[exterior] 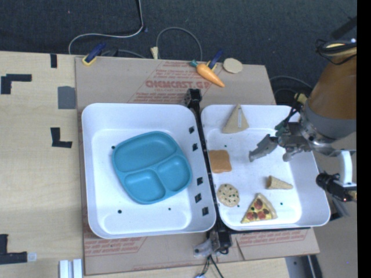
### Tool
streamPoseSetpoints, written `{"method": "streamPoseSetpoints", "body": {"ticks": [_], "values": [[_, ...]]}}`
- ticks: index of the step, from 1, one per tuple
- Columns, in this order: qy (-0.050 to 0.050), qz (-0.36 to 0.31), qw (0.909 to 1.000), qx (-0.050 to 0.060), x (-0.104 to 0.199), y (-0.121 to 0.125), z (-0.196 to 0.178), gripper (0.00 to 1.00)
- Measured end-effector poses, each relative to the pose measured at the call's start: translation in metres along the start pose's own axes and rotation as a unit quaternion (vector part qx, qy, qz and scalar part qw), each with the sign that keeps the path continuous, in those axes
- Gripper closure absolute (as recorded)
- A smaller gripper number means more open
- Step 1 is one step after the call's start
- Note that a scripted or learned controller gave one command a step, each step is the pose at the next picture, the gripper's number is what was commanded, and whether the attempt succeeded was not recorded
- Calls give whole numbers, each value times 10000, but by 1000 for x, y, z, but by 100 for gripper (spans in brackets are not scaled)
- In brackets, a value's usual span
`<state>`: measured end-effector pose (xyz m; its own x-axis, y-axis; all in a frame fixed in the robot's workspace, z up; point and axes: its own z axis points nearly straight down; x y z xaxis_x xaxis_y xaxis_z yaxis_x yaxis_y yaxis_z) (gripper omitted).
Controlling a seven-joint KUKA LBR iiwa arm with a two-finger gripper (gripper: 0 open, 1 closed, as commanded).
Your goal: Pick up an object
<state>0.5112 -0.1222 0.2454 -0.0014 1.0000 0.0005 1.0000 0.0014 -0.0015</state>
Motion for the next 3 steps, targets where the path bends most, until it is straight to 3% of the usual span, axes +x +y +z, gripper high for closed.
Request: {"method": "streamPoseSetpoints", "body": {"ticks": [1,2,3], "values": [[-8,51,10000,60,-107,-3,149,0],[3,4,10000,3,-101,3,131,100],[4,4,10000,5,-101,2,131,0]]}}
